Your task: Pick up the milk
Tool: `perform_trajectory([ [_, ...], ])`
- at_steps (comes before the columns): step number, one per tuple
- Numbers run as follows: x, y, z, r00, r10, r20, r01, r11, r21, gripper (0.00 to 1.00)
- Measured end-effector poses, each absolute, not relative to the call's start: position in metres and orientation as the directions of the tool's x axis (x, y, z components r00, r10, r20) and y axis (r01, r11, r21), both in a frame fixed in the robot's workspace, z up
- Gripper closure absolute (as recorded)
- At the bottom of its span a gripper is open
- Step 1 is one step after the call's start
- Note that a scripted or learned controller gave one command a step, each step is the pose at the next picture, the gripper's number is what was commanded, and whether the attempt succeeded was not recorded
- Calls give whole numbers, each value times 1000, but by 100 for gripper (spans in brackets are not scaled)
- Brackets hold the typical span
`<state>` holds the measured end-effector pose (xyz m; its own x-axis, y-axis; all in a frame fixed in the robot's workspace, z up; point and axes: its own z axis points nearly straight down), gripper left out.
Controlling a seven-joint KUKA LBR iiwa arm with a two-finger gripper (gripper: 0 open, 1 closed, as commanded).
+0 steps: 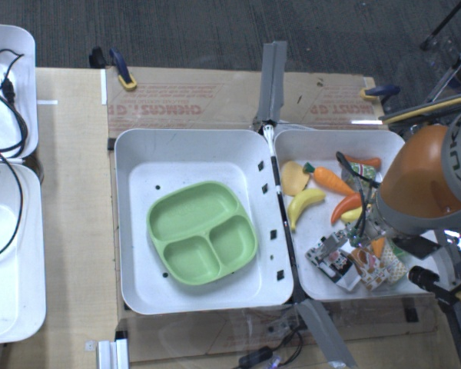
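Observation:
The milk point(330, 257) is a small white carton with black patches, lying on its side near the front of the right bin point(313, 287). My gripper point(356, 235) hangs below the grey and orange wrist point(422, 177), low in the bin just right of and behind the milk, at the carton's upper right end. The wrist hides much of the gripper, and I cannot tell whether it touches the carton.
A banana point(303, 203), a carrot point(332, 180), a red pepper point(346, 207) and a patterned carton point(371, 269) crowd the right bin around the milk. The left bin point(134, 229) holds a green divided plate point(203, 232). A grey divider point(272, 91) stands between the bins at the back.

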<state>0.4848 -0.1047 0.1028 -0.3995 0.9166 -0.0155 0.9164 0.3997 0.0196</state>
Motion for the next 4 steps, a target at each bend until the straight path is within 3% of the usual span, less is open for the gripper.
perform_trajectory([
  [4, 488, -106, 103, -538, 842, -22, 842, 539, 23, 0],
])
